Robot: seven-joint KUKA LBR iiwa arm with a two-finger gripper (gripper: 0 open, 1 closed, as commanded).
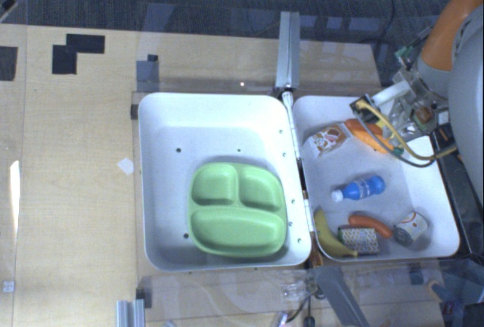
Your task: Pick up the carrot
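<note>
- Camera view: two white bins sit side by side on the bench. The left bin [155,166] holds a green divided plate [238,208] in its near half.
- The arm [457,30] reaches in from the right over the far right corner of the right bin [423,182].
- The gripper [399,123] sits low at that corner. It is too cluttered to tell whether it is wide or narrow.
- The carrot [365,135] lies at a slant in the far part of the right bin, just beside the gripper. I cannot tell whether they touch.
- A brown packet [327,140] lies just left of the carrot.
- A blue bottle [360,188] lies mid-bin.
- Along the near wall are a banana [327,233], a grey brush [360,241], an orange-red piece [372,224] and a small can [411,227].
</note>
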